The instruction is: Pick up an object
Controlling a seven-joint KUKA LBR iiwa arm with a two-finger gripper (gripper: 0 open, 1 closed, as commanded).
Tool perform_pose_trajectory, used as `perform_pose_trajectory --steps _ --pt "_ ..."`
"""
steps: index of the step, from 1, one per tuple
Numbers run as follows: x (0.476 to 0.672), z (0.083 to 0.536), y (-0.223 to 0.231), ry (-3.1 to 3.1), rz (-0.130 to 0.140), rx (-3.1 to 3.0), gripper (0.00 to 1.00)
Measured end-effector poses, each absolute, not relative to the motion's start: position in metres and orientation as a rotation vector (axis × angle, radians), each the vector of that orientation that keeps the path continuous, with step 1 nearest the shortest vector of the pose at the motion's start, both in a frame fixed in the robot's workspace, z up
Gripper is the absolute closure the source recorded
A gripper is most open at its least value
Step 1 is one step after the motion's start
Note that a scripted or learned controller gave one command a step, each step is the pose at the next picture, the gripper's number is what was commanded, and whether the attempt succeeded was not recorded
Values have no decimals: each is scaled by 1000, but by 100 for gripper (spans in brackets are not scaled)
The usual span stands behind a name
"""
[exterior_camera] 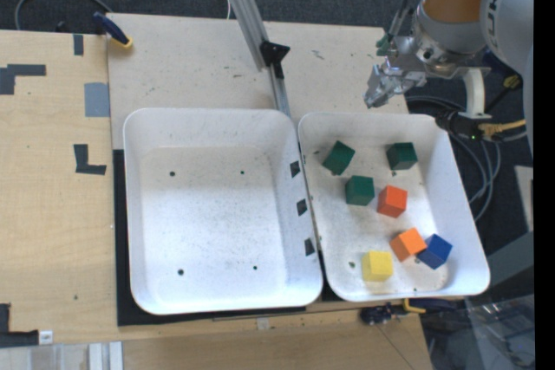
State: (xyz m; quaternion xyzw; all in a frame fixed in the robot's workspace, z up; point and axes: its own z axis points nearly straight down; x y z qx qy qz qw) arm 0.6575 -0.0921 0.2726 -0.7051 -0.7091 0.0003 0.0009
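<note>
Claw (384, 87) hangs above the right bin's (455, 178) far rim, gripping nothing; whether spread or pressed together, I cannot tell. Inside lie three green cubes (338, 158), two orange, one yellow, one blue.

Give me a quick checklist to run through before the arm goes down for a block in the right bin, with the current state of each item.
1. Blocks within the right bin: ok, seven lie on its floor.
2. Gripper free of any load: ok, nothing shows beneath it.
3. Gripper above the bin: not ok, it hangs over the bench just past the bin's far rim.
4. An isolated target: ok, the yellow block sits apart from the others.
5. Crowded targets to avoid: not ok, the lower orange block and blue block touch.
6. Finger opening: cannot tell.
</note>
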Motion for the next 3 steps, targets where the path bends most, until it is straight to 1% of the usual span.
perform_pose_trajectory --steps 1,2,3 --pt "659 273 -44 -2227 0 -2213 100" --pt "664 272 15 -2228 -1 -2213 100" --pt "669 249 66 -2226 4 -2213 100"
